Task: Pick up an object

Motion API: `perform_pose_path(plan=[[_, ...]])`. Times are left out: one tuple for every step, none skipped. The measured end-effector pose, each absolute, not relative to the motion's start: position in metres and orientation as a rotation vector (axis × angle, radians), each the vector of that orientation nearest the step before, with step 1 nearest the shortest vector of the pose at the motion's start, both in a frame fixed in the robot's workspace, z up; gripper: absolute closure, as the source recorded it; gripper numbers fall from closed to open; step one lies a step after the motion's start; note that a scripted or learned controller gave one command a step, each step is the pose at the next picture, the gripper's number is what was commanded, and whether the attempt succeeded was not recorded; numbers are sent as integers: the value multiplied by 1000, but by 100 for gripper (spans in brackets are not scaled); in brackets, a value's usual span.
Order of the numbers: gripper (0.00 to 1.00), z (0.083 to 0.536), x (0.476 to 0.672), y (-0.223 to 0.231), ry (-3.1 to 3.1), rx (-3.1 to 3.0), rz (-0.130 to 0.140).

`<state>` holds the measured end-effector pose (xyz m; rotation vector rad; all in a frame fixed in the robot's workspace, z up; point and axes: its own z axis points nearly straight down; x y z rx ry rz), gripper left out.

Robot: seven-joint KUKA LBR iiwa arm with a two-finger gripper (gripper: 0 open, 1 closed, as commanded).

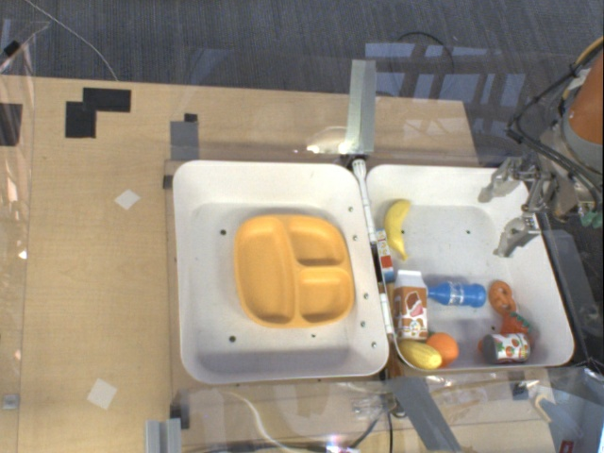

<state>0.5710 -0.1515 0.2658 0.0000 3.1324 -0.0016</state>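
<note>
The right bin (472, 206) holds a yellow banana (397, 226) near its left wall and a small brown-and-white carton (410, 310). A blue bottle (459, 294) lies on its side. An orange ball (444, 347), a yellow lemon (421, 354) and red fruit-like pieces (501, 295) sit along the front. My gripper (510, 209) hangs over the bin's right rear part, open, its two grey fingers (514, 236) spread with nothing between them. It is above and to the right of the blue bottle.
The left bin (203, 272) holds a yellow divided tray (293, 270) at its middle. A metal divider (373, 253) runs between the bins. Another red-and-white piece (510, 346) lies in the right bin's front right corner. Bare white floor lies between the banana and my gripper.
</note>
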Motion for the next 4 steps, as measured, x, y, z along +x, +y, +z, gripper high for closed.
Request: perform_pose_path(plan=[[0,130,589,-206,3143,159,3],[0,89,578,-173,3083,533,0],[0,90,536,-158,3075,570,0],[0,90,536,-158,3075,570,0]])
